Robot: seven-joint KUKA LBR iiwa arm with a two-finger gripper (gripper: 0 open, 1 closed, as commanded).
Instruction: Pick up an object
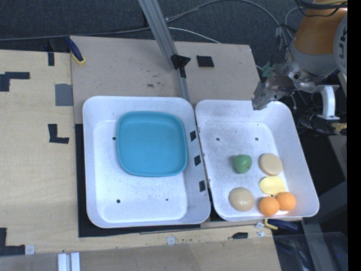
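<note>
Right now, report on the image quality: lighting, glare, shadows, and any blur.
Camera view: lighting is even and soft, with faint shadows under the blue plate and the food items. The white right bin looks bright near its lower-right rim, where the two orange balls are slightly washed out. The gripper at the bin's far corner looks soft and dark, its detail hard to read.

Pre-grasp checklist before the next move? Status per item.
1. Gripper is over the far right corner of the right bin, away from the objects: ok.
2. Targets present in right bin: green piece, two tan pieces, yellow piece, two orange balls: ok.
3. Green piece stands apart from the rest: ok.
4. Orange balls touch each other, crowded by yellow piece: not ok for a clean pick.
5. Finger opening: cannot tell.
</note>
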